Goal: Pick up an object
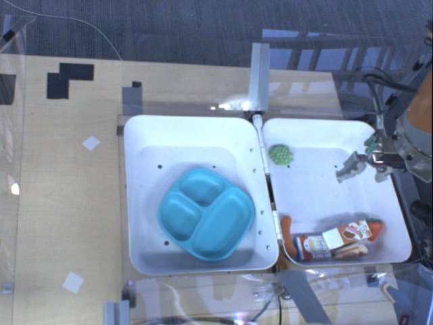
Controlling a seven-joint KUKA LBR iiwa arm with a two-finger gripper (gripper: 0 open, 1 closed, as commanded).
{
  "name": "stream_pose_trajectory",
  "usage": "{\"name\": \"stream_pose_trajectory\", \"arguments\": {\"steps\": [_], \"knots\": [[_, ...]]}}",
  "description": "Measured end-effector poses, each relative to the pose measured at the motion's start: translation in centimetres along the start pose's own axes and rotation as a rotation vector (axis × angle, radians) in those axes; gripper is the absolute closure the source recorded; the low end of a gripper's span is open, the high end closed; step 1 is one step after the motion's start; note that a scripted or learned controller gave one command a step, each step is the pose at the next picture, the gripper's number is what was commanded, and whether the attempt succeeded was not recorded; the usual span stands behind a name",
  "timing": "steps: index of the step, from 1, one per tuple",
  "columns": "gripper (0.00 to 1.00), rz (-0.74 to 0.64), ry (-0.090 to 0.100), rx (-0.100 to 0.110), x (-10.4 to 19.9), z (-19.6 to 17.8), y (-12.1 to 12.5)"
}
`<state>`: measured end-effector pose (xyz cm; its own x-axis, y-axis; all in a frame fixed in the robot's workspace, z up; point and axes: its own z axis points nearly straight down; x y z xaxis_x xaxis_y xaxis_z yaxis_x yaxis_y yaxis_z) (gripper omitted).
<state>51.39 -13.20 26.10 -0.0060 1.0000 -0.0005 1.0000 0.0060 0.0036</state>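
End effector [365,166] over right bin [318,202], wooden bench [67,202], grey floor [169,19]

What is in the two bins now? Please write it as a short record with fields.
left bin: one blue divided plate, three compartments
right bin: green ball near the far left corner; packaged items along the near wall, with an orange carrot-like piece at their right end
gripper: over the right side of the right bin, nothing seen between its fingers
arm: enters from the right
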Motion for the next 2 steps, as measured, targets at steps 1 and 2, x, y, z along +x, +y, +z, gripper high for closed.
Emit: {"name": "stream_pose_trajectory", "arguments": {"steps": [1,2], "knots": [[0.0,-0.109,-0.002,-0.011,-0.8,17.1,-1.9],[1.0,-0.11,-0.006,-0.019,-0.8,15.9,-1.6]]}}
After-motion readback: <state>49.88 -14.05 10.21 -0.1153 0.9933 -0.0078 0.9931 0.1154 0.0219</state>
